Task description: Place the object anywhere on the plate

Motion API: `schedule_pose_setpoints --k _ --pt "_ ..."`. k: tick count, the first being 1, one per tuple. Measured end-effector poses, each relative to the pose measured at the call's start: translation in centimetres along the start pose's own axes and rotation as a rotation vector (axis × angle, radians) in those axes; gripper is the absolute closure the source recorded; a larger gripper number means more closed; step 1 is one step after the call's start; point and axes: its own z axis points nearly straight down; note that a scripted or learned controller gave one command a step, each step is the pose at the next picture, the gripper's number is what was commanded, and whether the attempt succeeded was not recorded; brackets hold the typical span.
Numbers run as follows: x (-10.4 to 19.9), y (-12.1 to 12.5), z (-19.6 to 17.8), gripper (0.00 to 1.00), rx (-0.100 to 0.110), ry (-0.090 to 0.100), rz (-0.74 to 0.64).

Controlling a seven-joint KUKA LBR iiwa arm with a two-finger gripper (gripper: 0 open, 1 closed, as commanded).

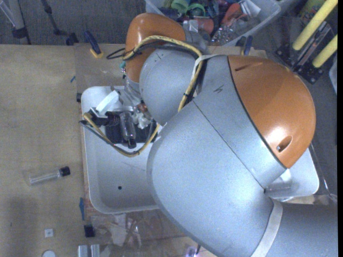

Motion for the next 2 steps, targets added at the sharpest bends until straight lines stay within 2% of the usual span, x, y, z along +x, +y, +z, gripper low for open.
schedule_pose_setpoints --k 1,2 --pt "0.0 0.02 -0.01 0.0 0.0 0.0 0.0" --pt "0.0 0.02 -0.01 0.0 0.0 0.0 0.0"
